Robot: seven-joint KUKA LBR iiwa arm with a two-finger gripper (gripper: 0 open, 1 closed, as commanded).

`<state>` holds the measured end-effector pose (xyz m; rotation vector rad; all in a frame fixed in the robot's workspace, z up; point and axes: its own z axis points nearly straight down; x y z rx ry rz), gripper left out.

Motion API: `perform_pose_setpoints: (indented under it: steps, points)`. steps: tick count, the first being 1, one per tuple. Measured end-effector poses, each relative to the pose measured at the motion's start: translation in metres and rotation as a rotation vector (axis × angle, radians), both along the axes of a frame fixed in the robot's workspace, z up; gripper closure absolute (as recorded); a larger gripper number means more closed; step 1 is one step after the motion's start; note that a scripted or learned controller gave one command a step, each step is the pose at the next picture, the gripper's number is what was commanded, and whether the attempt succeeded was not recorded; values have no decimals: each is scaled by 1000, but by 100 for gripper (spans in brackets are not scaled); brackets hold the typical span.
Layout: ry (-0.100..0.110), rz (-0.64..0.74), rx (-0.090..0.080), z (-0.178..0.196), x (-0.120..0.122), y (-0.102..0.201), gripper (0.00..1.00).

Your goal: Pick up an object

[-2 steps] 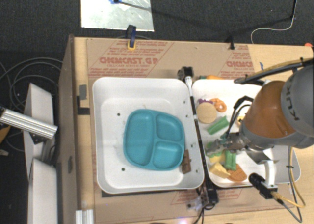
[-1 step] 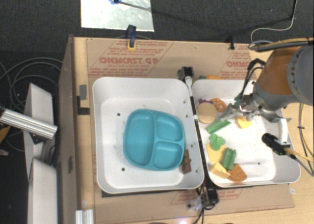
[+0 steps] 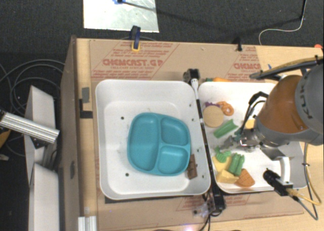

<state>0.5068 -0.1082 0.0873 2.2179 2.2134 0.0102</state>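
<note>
- Gripper (image 3: 234, 142): sits low over the right bin's middle, at the end of the grey arm w/ orange band (image 3: 279, 104) that reaches in from the right. Finger tips blur into the toy food under them; can't tell if clenched, released or grasping anything.
- Just left of the gripper: a green pod-shaped toy (image 3: 225, 128), lying at a slant, touching or nearly touching the tips; can't tell which.
- Just below the gripper: a green ridged toy (image 3: 235, 163), approx upright in frame, beside a smaller green bit (image 3: 221, 155) and pale yellow pieces (image 3: 223, 170) near the bin's front-left corner.
- Right of those, by the front wall: an orange wedge (image 3: 246, 179), touching the yellow pieces.
- Above the pod: a round tan disc (image 3: 213, 117), and above it an orange ring w/ a purple piece (image 3: 223, 107), toward the bin's back-left.
- A yellow piece (image 3: 249, 123) peeks out next to the arm's wrist, partly hidden.
- Right bin (image 3: 229, 87): white, shallow, much of its right half covered by the arm.
- Left bin (image 3: 109, 123): white, side by side w/ the right one, holds a teal divided plate (image 3: 159, 144) w/ three compartments, lying flat near centre.
- A small brown item (image 3: 193, 166) lies at the left bin's right wall, just beside the plate's edge.
- Both bins rest on a cardboard-covered bench (image 3: 152, 60) w/ red print; dark floor beyond, cables at left.
</note>
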Motion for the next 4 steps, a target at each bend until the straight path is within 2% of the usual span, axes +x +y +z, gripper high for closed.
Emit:
perform_pose_setpoints:
  steps: [1,2,3,4]
  points:
    - [-6,0,-3,1,-16,7,0]
    - [-3,9,-3,-1,113,-20,0]
    - [5,9,0,9,109,-19,100]
    - [-1,7,-2,108,115,-27,100]
